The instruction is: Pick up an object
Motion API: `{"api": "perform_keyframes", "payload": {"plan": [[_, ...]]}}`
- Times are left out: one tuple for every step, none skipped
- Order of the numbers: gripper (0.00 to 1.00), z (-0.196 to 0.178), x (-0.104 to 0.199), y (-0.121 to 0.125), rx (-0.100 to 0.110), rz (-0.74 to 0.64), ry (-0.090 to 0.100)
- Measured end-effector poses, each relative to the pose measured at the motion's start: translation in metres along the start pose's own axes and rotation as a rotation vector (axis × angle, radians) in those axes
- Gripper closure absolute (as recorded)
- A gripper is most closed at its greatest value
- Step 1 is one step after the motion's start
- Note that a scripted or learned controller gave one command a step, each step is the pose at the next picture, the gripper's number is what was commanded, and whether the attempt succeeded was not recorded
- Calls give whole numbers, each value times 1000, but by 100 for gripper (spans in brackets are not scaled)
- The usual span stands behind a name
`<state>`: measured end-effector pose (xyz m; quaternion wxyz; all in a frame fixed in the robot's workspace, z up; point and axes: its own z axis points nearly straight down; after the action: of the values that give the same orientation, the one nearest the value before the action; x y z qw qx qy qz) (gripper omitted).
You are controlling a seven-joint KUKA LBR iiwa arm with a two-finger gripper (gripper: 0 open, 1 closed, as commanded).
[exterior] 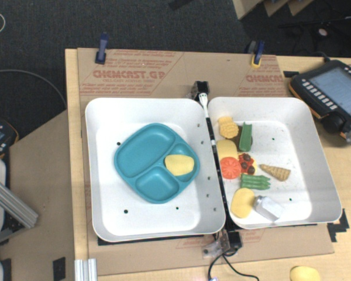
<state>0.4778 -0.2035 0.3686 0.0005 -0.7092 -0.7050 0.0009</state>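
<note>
Nothing picked yet, judging by the layout: every item sits in a bin, nothing lifted. Pincer state: cannot tell, so the whole pick looks still to do.

Left bin (99,157), centre-left of frame: teal divided plate (155,163) lying flat, with a pale yellow rounded piece (179,165) resting in its right-hand compartment.

Right bin (307,157), centre-right of frame: all candidates are crowded along its left wall. Top to bottom: yellow corn-like piece (227,127), dark green piece (245,137) just beside it, pale yellow block (226,150), red tomato-like piece (230,167) touching a small dark red bit (247,163), tan cone (274,171) lying on its side a little apart to the right, green bean-like piece (255,182), yellow rounded piece (242,203), grey-silver object (265,208) touching it on the right.

Which object is the target is not given; the cone looks the easiest since it lies apart from the rest.

Hard to make out: the grey-silver object is glossy and its shape is unclear. The dark red bit is too small to identify. Items by the left wall overlap, so edges blur together. A yellow thing (305,273) at the bottom right of the frame is cut off by the edge, lying on the surface (76,127) outside the bins. Dark pendant device (330,92) at upper right, partly cut off.
</note>
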Motion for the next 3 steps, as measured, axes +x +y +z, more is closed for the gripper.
{"api": "perform_keyframes", "payload": {"plan": [[100, -127, 57, 2, -17, -12, -3], [100, -21, 32, 1, 7, -3, 2], [100, 53, 48, 1, 5, -6, 3]]}}
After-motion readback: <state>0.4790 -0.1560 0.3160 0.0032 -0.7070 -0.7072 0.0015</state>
